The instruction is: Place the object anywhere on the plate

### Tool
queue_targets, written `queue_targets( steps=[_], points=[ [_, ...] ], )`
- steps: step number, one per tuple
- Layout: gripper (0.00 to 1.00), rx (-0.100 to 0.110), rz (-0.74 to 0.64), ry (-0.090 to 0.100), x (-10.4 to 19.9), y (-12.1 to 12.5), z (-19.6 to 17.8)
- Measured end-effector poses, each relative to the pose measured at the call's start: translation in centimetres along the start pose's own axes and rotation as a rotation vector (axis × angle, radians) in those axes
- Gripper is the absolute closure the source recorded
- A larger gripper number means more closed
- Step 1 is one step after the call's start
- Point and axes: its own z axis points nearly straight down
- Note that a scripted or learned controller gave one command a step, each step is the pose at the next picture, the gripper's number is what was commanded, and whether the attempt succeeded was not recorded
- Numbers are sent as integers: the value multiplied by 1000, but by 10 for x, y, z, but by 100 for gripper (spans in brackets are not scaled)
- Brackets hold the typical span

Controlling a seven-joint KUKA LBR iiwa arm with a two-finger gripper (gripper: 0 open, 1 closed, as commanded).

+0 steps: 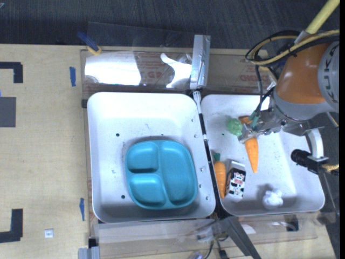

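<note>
A blue divided plate [160,172] lies in the left bin [108,117]. My gripper [255,132] hangs over the upper middle of the right bin [307,193]. Its fingers are shut on the wide top end of an orange carrot [252,154], which points down toward the bin's front. The plate is well to the left of the gripper, across the wall between the bins.
A second carrot [219,178] with a green top lies along the right bin's left wall. Next to it stands a small cow-patterned carton [236,181]. A white crumpled object [273,198] sits at the front, and a green leafy piece [234,125] lies left of the gripper.
</note>
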Motion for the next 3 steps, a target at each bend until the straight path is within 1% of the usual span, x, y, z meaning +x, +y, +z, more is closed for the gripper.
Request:
queue_targets(
  steps=[1, 2, 3],
  points=[
    [100, 1, -50, 0, 68, 39, -8],
    [100, 6, -35, 2, 145, 2, 1],
    [0, 6, -30, 0, 142, 2, 0]
  ],
)
